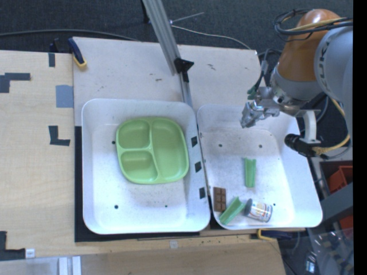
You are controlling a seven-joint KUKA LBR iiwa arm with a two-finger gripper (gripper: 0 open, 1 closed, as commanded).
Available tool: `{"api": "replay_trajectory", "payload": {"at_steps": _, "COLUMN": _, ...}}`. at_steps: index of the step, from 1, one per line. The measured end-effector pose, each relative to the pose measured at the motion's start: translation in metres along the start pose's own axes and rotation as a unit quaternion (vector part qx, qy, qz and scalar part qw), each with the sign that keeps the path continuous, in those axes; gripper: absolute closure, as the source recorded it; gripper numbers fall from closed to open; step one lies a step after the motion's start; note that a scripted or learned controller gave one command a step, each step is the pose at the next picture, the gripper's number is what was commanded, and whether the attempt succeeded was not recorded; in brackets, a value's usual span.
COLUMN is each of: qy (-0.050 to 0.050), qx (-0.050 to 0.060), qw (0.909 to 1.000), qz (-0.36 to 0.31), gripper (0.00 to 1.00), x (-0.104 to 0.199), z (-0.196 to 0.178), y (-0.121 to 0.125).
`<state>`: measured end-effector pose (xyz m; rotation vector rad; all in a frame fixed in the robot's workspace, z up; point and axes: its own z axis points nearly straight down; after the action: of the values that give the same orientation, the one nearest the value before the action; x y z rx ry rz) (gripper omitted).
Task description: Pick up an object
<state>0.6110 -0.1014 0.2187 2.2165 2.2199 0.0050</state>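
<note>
Two white bins side by side on the bench [132,67]; left bin [97,211] carries a green divided plate [152,150], three compartments, lying flat near the middle; right bin [298,205] carries four small things, all toward its near end: a green stick [250,172] lying lengthwise near the centre, apart from the rest; a brown block [219,198] against the left wall; a second green piece [231,210] slanted just beside the block; a small jar [258,211] on its side, just right of that piece, close to touching; arm [312,50] enters from the right, grey with orange band; claw [250,118] hangs over the far end of the right bin, well apart from all four things, nothing seen between its fingers, their spread too small to tell; a grey pole [163,30] slants across the far bench to the divide between the bins; a blue and yellow tool [77,52] lies at the far left corner; dark tape marks [57,135] on the left board.
</note>
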Motion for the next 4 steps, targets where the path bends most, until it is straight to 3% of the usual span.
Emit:
{"api": "replay_trajectory", "payload": {"at_steps": 1, "qy": 0.000, "qx": 0.001, "qw": 1.0000, "qz": 0.000, "gripper": 1.00, "x": 0.001, "z": -0.043, "y": 0.001}}
{"api": "replay_trajectory", "payload": {"at_steps": 3, "qy": 0.001, "qx": 0.004, "qw": 1.0000, "qz": -0.002, "gripper": 1.00, "x": 0.092, "z": -0.029, "y": -0.045}}
{"api": "replay_trajectory", "payload": {"at_steps": 4, "qy": 0.001, "qx": 0.004, "qw": 1.0000, "qz": -0.003, "gripper": 1.00, "x": 0.143, "z": -0.026, "y": -0.049}}
